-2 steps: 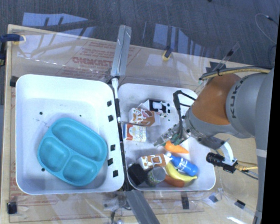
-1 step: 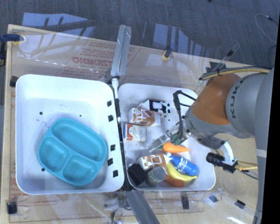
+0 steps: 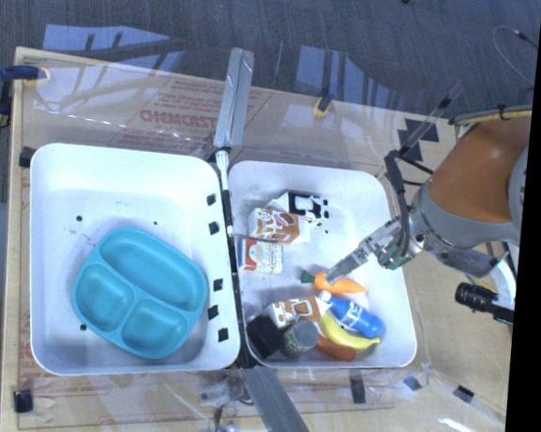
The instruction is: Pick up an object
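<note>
My gripper (image 3: 334, 271) reaches into the right bin (image 3: 367, 186) from the right, its fingertips just above the green end of an orange toy carrot (image 3: 342, 285). Below the carrot lie a blue bottle (image 3: 356, 317), a yellow banana (image 3: 346, 336) and an orange round piece (image 3: 339, 350). A small orange-and-white carton (image 3: 297, 310), a black object (image 3: 264, 335) and a grey can (image 3: 301, 338) sit at the bin's front. Two snack cartons (image 3: 275, 225) (image 3: 261, 255) and a black-and-white cow-print carton (image 3: 306, 205) lie further back.
The left bin (image 3: 67, 169) holds a blue divided plate (image 3: 139, 289). A metal divider bar (image 3: 234, 99) runs up between the bins. Black clips line the shared wall. The bench edge lies beyond the bins on all sides.
</note>
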Motion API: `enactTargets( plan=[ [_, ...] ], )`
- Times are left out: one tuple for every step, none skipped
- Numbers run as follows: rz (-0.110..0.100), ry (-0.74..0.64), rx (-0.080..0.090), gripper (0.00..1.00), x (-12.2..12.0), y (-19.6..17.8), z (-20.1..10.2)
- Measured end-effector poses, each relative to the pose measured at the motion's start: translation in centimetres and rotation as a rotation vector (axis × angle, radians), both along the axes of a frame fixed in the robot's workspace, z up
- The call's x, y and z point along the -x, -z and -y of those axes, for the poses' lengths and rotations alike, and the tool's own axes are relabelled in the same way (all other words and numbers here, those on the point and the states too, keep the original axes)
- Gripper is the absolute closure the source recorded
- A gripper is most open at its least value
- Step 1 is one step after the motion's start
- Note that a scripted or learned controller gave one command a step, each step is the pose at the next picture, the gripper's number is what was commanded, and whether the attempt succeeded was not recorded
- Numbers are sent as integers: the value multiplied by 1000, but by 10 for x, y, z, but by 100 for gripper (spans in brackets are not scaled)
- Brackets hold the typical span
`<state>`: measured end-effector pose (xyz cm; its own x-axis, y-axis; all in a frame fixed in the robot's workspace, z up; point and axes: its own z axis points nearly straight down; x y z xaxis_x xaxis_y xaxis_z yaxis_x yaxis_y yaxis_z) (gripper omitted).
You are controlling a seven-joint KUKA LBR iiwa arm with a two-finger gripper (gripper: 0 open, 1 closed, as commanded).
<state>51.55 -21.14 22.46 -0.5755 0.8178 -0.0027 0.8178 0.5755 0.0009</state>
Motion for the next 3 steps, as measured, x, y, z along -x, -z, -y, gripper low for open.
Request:
enactTargets(
  plan=[
    [-2,26,-1,0,-24,1,-1],
    [-3,-83,-2,0,-20,121,-3],
    [-3,-87,-1,100,-20,110,-3]
  ],
)
